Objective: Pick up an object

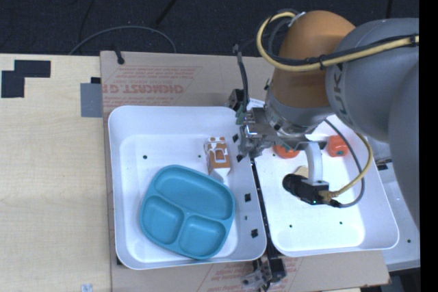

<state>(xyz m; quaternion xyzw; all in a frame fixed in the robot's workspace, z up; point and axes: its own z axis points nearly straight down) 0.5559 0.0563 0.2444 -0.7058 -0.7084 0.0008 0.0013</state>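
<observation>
Camera view: the fingers [246, 140] are seen low over the wall shared by the two bins, toward its far end. Whether they are open or closed cannot be told, as they are dark and partly covered by the wrist, and no thing can be made out between them.

A small orange and white toy [218, 152] is placed in the left bin [123, 181], just beside the fingers on the view's left and apart from them. A blue plate [186, 212] with three compartments is laid in the same bin, nearer to the camera than the fingers, and its far rim is just beside the toy.

In the right bin [342, 229] an orange thing [287, 151] is seen near the fingers on the view's right, partly hidden by the arm [369, 85]. A second orange thing [337, 146] is found further right. Both bins are carried by cardboard [171, 82] on the pale surface [48, 181].
</observation>
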